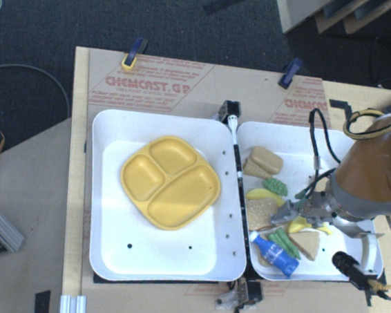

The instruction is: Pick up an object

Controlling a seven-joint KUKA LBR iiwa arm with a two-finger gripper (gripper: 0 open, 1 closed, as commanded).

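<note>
Gripper [295,215] low among right bin's [336,141] toys.

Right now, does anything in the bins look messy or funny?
The yellow plate sits turned cornerwise in the left bin. In the right bin, the toy food is jumbled, and the blue bottle lies on its side. Nothing looks broken.

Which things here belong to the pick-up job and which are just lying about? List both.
Job: gripper, yellow piece beneath it, blue bottle, green bean, bread, right bin.
Lying about: yellow tray, left bin, clamps, cables.
</note>
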